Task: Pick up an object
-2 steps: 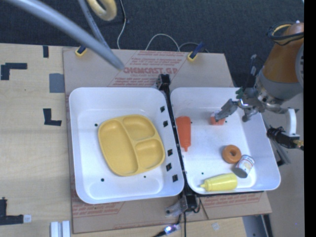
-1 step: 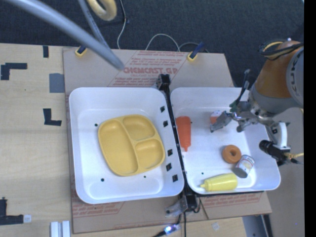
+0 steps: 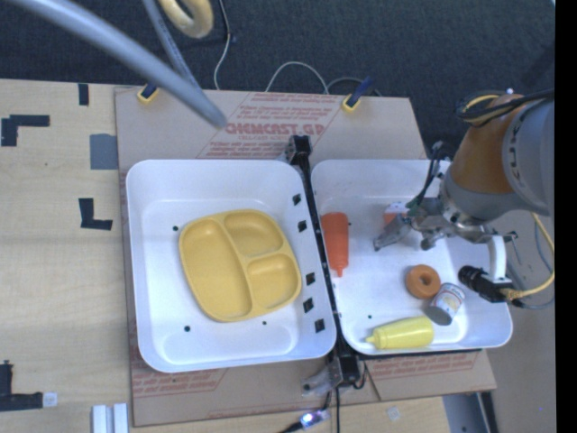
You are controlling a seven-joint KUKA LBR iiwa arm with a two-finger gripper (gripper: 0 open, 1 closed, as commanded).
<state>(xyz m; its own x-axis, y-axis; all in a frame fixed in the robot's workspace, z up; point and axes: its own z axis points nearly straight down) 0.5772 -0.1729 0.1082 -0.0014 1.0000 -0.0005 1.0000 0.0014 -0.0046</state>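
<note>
Right bin (image 3: 356, 180): carrot (image 3: 336, 242) at 9 o'clock, donut (image 3: 422, 281) at centre, mustard bottle (image 3: 402, 334) at 6. Pincer (image 3: 389, 235) empty, spread open between carrot and donut. Advice: centre over one item, descend squarely.

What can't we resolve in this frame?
- Gripper finger state: too small and blurred in the camera view to tell open from shut.
- Small orange item beside the gripper: partly covered by it, identity unclear.
- Small can: label too small to read.
- Arm: cut off by the right edge.
</note>
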